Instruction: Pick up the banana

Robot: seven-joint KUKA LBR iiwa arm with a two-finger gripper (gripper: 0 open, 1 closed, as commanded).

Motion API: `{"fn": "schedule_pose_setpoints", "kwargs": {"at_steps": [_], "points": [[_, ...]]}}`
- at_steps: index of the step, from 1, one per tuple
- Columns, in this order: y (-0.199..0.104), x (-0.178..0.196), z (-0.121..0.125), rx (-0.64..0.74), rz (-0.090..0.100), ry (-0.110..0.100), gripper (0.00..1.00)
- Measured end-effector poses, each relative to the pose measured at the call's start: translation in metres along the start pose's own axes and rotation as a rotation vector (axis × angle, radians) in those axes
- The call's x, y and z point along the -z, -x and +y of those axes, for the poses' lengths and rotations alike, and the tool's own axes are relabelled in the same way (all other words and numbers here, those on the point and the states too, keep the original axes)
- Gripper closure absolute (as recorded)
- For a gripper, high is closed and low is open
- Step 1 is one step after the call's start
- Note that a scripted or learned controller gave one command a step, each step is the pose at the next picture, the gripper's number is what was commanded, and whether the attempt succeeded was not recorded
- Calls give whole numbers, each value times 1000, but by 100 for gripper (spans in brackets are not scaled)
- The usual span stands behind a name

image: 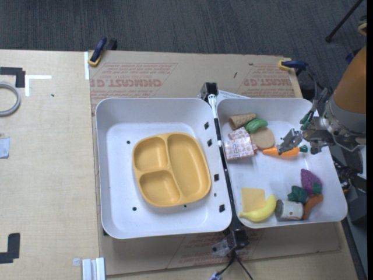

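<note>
Banana (260,210) not picked yet: it lies at the lower left of the right bin (265,174), beside a cheese slice (252,197). Pincer (289,143) hovers over a carrot (281,152) at mid right, slightly open, holding nothing. Whole grasp left.

You have the banana (260,210) at the right bin's (326,214) front edge, with the gripper (289,143) over a carrot (280,152) farther back
</note>
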State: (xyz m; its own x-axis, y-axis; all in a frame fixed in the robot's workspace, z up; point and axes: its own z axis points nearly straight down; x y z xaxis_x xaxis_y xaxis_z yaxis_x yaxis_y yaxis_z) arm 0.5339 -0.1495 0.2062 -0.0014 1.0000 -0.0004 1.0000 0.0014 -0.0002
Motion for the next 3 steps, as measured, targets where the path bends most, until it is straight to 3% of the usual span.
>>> {"fn": "schedule_pose_setpoints", "kwargs": {"at_steps": [1,2,3], "points": [[7,-114,-56,154,1,0,0],[-12,-57,39,-48,0,0,0],[-11,-88,-30,-156,1,-1,0]]}}
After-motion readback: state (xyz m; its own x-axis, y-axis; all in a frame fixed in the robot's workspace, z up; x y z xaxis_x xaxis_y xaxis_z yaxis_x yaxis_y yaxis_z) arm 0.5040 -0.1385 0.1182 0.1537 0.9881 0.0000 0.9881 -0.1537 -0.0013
